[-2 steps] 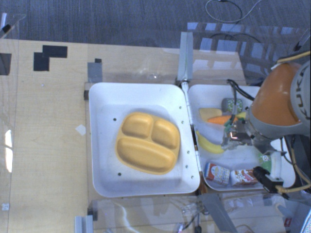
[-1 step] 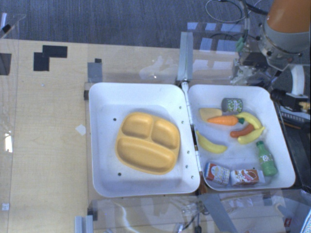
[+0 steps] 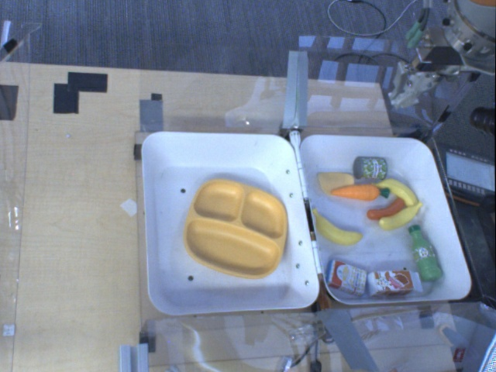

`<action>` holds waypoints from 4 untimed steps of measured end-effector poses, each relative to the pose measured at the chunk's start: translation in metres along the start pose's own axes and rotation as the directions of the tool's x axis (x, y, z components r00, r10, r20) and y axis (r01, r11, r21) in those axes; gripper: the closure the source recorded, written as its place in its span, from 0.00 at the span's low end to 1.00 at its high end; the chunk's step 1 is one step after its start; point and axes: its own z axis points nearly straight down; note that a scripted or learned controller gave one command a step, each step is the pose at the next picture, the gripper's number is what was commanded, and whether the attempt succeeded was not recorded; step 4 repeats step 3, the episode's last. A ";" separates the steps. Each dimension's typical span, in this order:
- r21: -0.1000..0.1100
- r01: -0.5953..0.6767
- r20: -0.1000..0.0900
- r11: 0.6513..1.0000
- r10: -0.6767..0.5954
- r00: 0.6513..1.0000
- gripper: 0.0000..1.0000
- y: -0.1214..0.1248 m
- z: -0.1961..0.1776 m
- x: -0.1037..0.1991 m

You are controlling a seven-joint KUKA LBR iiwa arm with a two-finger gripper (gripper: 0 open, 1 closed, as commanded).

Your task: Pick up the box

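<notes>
Claw: the gripper (image 3: pixel 409 84) hangs at the top right of the camera view, beyond the far rim of the right bin (image 3: pixel 439 183); whether it is apart or together cannot be told, since its tip blurs into the clutter behind it.
Box: two small cartons lie end to end well below the claw, against the near wall of the right bin. The left box (image 3: pixel 346 277) is nearer the divider, and the right box (image 3: pixel 394 283) sits just beside it, apparently touching.
Neighbours: a green bottle (image 3: pixel 424 253) lies just beyond the right box on the claw's side; a banana (image 3: pixel 335 230) lies between the claw and the left box.
Step in hand: judged as the approach, with nothing yet gripped.
Doing it well: the claw should likely travel across the bin toward its near wall, above the fruit, and come straight down on one carton.
Grip line: closing across the carton's narrow width looks safest.
Risk: the near wall and the adjoining carton leave little room, so a skewed descent may nudge both.
</notes>
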 end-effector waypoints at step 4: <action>0.006 -0.079 -0.002 0.997 0.079 0.997 1.00 -0.079 0.178 0.116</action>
